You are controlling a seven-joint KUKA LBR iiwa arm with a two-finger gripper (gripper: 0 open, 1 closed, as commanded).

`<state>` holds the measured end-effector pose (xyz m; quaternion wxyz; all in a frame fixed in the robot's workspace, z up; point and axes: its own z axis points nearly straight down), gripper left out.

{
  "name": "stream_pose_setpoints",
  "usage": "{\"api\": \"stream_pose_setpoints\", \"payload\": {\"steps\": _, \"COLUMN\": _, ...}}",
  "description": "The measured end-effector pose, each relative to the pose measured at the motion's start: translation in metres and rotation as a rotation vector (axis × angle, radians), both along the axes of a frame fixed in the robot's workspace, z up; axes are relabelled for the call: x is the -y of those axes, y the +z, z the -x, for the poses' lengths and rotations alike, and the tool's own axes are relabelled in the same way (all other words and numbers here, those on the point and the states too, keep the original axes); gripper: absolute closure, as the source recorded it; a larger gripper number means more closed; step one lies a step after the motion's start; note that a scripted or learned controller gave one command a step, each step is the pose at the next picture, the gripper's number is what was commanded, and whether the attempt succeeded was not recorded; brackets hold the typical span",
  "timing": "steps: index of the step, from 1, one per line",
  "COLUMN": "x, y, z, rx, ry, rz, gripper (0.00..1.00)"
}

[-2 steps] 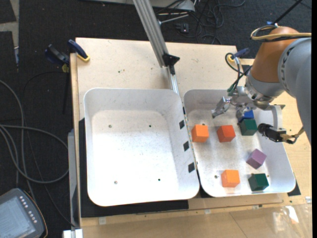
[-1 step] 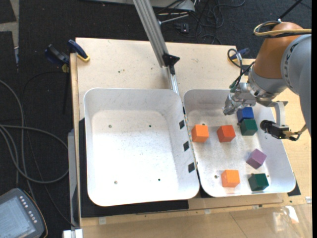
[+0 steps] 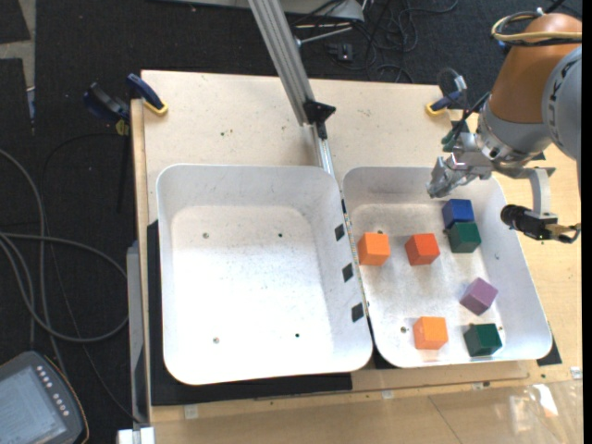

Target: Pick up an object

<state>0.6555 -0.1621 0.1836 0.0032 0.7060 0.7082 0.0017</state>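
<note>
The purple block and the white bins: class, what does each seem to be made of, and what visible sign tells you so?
Purple block: likely painted wood or foam; flat matte faces with crisp edges and no glare, though the look leaves it open.
White bins: probably moulded plastic; smooth surface, rounded corners, a raised lip, and dark scuff specks on the floor.
</note>
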Motion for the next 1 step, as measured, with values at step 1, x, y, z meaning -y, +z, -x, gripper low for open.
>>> {"api": "stream_pose_setpoints", "payload": {"steps": 1, "x": -0.0068, "y": 0.06, "z": 0.0038, "rx": 0.002, "ry": 0.001, "rz": 0.0, "gripper": 1.0}}
